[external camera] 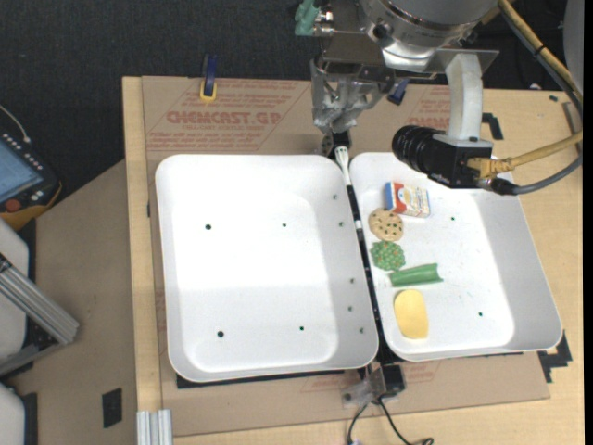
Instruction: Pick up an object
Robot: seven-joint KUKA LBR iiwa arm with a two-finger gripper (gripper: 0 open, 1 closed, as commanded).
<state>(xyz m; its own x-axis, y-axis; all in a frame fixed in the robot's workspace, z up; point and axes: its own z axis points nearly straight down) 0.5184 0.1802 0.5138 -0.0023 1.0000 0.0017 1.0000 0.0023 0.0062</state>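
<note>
Right bin [519,276]: green pod [414,273], long axis left-right, slightly tilted; yellow piece [411,312] lengthwise front-back. Hand [338,119] grip: cannot tell.

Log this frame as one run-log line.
stage: pre-grasp | gripper: above bins' far edge, holding nothing | right bin: small carton, cookie, green round piece, green pod, yellow piece

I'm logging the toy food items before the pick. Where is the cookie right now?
The cookie lies in the right bin, close to its left wall, just below the small carton and just above the green round piece.
</note>
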